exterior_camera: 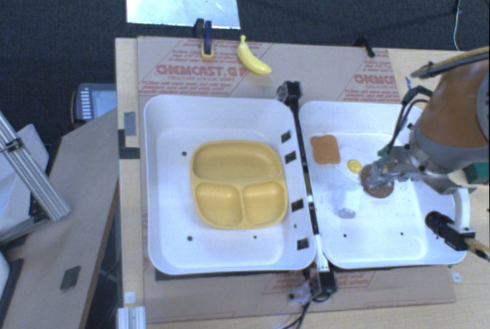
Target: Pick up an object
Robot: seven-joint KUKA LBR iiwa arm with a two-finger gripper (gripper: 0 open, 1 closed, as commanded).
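The gripper (pixel 377 180) hung low in the right bin (pixel 398 247), just beside a small yellow object (pixel 354 165) and near a brown pad (pixel 325 149), seemingly placed for a grasp; whether it was apart or together could not be told.

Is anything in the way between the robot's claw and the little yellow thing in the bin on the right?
Nothing visible is. The gripper hangs low in the right bin, right beside the small yellow object, with just bare white floor between them. The brown square lies off to the side, farther from the arm.
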